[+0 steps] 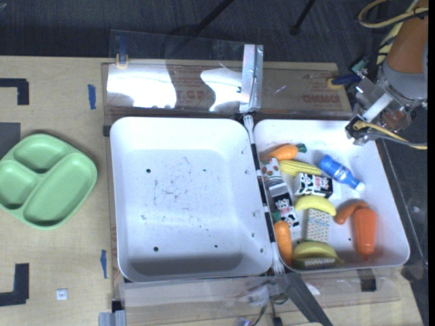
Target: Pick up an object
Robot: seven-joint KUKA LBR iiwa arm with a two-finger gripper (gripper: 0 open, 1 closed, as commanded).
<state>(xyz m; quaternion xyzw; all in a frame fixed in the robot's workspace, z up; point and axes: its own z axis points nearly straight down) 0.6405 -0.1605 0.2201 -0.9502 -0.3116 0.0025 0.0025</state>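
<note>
Green tray (46,179): you'll find it far left on the bench.
Left bin (182,195): beside the tray.
Right bin (387,182): your objects lie here, among them a carrot (365,229), a banana (315,204) and a blue bottle (338,170).
Gripper (358,130): above the right bin's far right corner; you cannot tell its state.

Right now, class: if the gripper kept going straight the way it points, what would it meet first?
The gripper points down and left over the right bin's upper corner. It would probably meet bare bin floor first, just short of the blue bottle, though depth is hard to judge.
</note>
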